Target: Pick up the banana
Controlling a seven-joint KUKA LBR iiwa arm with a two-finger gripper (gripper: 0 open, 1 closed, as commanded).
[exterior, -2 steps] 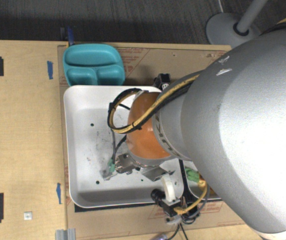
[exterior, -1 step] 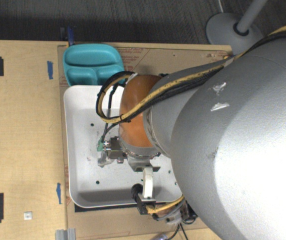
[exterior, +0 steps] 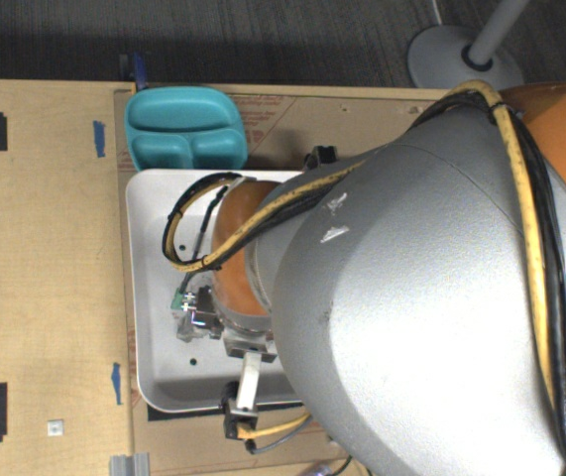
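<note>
Arm fills the right and centre of the frame, its grey shell nearest the camera, reaching down into the white bin at centre left. Orange band sits above the wrist, with black and yellow cables looped out to its left. The hand is low in the bin, under the wrist, with small metal and green parts visible at its edge; whether it is apart or together, cannot tell, since the wrist covers it. The banana cannot be located: the bare bin floor along the left and lower edge holds nothing yellow, so if it is in this bin it is judged to lie under the arm. The arm's steep downward pose suggests a grasp attempt in progress, outcome unknown. Main obstruction to viewing is the arm itself. Further up the frame, a teal moulded tray rests on the bench just beyond the bin's top edge. At upper right, a grey stand base on dark carpet.
</note>
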